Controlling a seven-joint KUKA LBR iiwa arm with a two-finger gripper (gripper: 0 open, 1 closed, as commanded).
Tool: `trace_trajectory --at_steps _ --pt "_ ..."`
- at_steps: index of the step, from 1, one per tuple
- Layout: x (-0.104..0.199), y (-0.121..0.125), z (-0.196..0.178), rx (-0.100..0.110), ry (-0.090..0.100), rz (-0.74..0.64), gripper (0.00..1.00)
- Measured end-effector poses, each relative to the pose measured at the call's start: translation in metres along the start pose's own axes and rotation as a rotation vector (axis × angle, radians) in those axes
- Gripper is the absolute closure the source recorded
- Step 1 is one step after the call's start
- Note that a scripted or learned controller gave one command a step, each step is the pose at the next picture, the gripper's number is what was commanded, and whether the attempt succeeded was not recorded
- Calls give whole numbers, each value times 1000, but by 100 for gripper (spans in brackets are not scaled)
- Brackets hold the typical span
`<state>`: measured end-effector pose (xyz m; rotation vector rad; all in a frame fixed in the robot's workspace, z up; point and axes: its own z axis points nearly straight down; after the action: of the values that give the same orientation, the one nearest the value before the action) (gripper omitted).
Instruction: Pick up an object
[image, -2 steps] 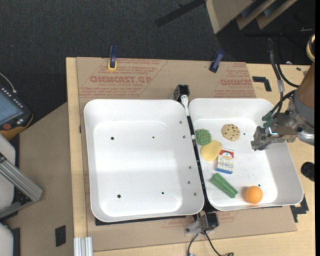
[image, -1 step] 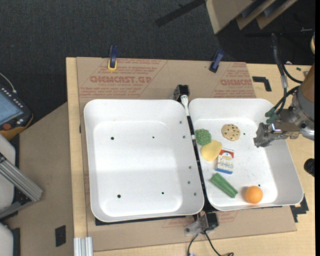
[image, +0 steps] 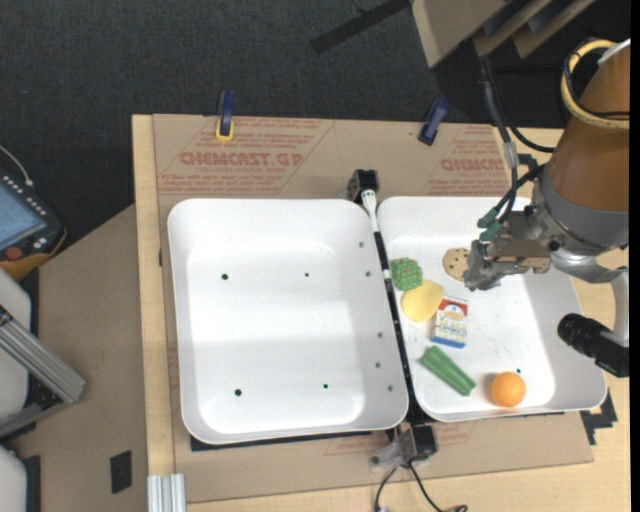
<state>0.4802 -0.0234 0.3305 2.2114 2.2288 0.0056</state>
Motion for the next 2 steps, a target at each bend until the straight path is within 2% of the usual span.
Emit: trace_trajectory --at_steps 2 --pt "89 1 -76 -1 0 3 100"
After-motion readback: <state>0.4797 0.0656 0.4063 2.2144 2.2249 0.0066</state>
